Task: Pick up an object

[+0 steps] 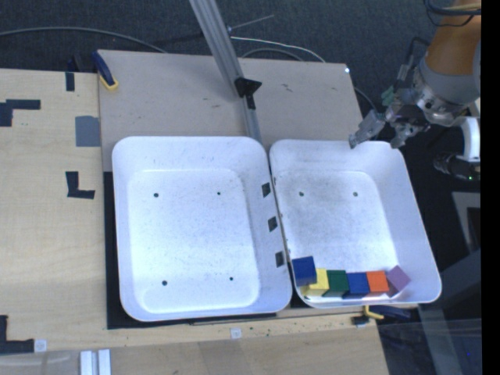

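Observation:
Several small blocks lie in a row along the near edge of the right bin (391,180): a blue block (303,269) on a yellow one (318,284), then a green block (337,282), another blue block (358,283), an orange block (377,281) and a purple block (398,276). My gripper (380,130) hangs over the far right corner of the right bin, well away from the blocks. Its fingers stand apart with nothing between them.
The left bin (133,162) sits beside the right one, with black clips (272,223) along the seam between them. A slanted metal rail (221,49) runs from the top down to the bins' far edge. The orange-banded arm (455,45) fills the upper right.

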Tool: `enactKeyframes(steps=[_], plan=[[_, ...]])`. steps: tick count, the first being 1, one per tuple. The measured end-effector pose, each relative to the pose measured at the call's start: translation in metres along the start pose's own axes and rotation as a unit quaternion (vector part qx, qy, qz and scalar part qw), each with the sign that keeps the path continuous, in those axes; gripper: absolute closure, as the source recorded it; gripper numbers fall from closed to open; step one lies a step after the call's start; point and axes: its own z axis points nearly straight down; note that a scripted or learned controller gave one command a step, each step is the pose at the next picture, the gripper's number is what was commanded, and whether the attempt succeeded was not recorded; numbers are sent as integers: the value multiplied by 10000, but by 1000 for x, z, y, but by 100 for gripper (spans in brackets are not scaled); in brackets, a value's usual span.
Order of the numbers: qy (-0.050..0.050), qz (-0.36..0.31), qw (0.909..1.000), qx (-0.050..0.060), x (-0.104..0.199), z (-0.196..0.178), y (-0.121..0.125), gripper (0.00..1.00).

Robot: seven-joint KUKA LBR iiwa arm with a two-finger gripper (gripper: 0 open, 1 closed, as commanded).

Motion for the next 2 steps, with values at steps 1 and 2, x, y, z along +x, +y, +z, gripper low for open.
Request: enactKeyframes(steps=[1,2], plan=[[16,-24,10000,-30,62,-56,-39,0],[14,15,10000,13,66,-48,-114,0]])
